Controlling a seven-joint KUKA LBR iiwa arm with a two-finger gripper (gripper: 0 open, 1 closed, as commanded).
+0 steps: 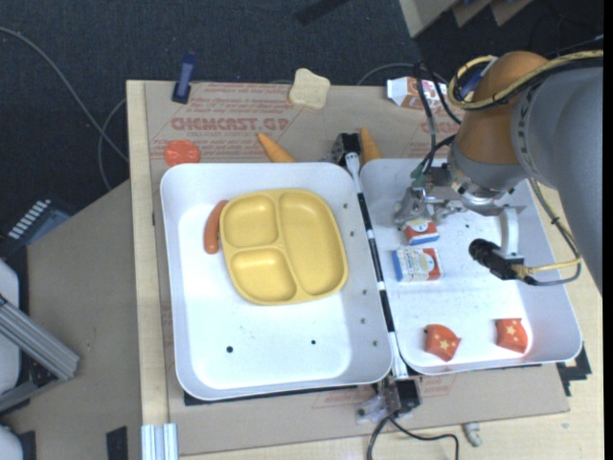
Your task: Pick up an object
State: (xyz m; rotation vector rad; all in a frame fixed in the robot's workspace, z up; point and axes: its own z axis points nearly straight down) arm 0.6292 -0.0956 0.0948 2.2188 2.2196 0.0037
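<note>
Two shallow white bins are set side by side on the bench, so that things can be kept in one place and reached from above. In the left bin [192,353] a yellow plate with three parts [283,245] is laid flat, and a small sausage [212,230] is tucked just beside its left edge. Nothing is seen inside the parts of the plate.

In the right bin [551,300] four small things are spread out. A little red and white carton [420,234] is seen near the top, and a blue and white box [418,264] is laid just below it, close by. Two red toy strawberries [441,341] are placed near the bottom edge, well apart from the boxes.

The gripper [422,205] is held low over the right bin, just above the little carton, so that carton is judged to be the thing chosen for picking. It cannot be told whether the gripper is wide or closed, and nothing is seen held in it. The carton is seen resting on the floor of the bin, so the pick is judged as not yet done.

Outside the bins, a toy carrot [274,149] and a slice of bread [309,87] are left on the board.
</note>
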